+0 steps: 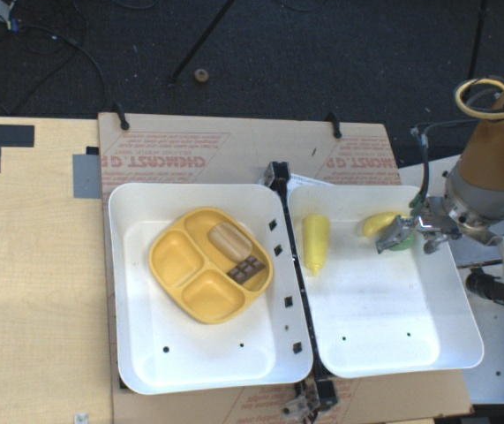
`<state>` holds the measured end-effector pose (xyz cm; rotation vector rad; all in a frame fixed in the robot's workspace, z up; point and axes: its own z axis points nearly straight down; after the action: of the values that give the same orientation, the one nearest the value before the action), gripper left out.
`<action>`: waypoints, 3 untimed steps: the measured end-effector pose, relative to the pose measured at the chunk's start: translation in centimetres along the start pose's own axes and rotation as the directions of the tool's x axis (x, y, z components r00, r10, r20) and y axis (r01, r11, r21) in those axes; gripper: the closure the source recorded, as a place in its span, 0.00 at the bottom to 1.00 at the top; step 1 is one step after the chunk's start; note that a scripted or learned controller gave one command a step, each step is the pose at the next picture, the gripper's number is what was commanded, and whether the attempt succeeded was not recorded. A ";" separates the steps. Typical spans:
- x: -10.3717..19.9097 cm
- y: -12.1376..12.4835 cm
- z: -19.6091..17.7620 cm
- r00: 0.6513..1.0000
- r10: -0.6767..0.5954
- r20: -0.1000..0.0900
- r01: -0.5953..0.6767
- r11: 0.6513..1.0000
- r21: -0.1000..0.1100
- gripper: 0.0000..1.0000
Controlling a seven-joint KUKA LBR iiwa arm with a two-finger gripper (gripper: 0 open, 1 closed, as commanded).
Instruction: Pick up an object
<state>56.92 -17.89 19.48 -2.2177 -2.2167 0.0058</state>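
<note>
Two white bins side by side: left bin, right bin. Arm enters from right, over right bin's far right edge. Yellow divided tray in left bin, holding tan block and brown grid piece. Yellow bottle lies in right bin, far left, beside divider. Gripper low at far right, touching yellow-green object; jaw state cannot tell.

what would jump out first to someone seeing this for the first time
The bright yellow divided tray in the left bin draws the eye first, with a tan piece and a dark brown block lying in its compartments. Next come the yellow bottle-shaped object by the right bin's left wall, and the arm's claw at that bin's upper right, right beside a small yellow and green object.
</note>
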 end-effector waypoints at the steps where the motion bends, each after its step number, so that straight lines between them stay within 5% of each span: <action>1: 0.1 0.2 6.4 1.000 0.000 -0.001 0.000 1.000 0.001 0.00; 2: 0.2 0.2 11.0 1.000 0.000 0.000 0.000 1.000 -0.002 0.00; 3: 0.1 0.2 9.7 1.000 0.002 0.001 -0.002 1.000 -0.003 1.00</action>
<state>57.06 -17.79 9.76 -2.2218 -2.2160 0.0032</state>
